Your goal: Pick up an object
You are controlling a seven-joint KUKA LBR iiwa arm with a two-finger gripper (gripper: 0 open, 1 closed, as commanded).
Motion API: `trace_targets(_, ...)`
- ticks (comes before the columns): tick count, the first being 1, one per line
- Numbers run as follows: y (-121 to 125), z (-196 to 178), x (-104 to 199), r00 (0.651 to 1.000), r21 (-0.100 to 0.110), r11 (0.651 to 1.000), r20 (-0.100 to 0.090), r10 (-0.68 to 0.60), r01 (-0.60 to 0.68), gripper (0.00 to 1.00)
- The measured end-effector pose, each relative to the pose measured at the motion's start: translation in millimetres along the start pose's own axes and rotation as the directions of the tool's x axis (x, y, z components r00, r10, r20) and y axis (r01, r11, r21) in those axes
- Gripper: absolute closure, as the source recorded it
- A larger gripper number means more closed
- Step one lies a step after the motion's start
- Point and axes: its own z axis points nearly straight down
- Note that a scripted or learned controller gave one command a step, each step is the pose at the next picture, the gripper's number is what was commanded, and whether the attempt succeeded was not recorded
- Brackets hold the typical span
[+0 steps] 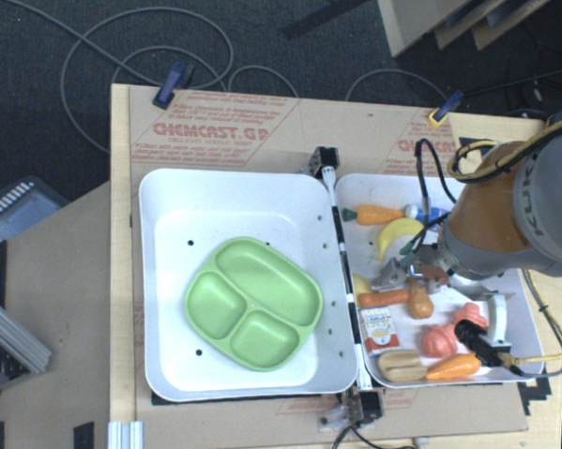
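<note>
My gripper (pixel 403 268) is low in the right bin (pixel 530 321), near its left-middle part. It hangs just above a red sausage (pixel 382 297) and an orange-brown piece (pixel 420 302), and just below a yellow banana (pixel 397 237). I see nothing clearly held in it. Other toy foods lie around: an orange carrot (pixel 376 214) at the back, a small printed packet (pixel 377 327), a pink piece (pixel 436 342), a red piece (pixel 472 316), a tan bun (pixel 400 367) and a second carrot (pixel 452 367) at the front.
The left bin (pixel 169 213) holds a green divided plate (pixel 252 303). A blue item (pixel 436 216) lies behind the banana, partly hidden by the arm. A white piece (pixel 498 317) sits at the right bin's right side. The arm covers that bin's back right.
</note>
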Motion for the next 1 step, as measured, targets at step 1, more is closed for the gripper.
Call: trace_targets(1, 0.4, -0.7, 13.0, 1.000, -0.002, 1.000, 0.001, 0.000, 0.000, 0.00)
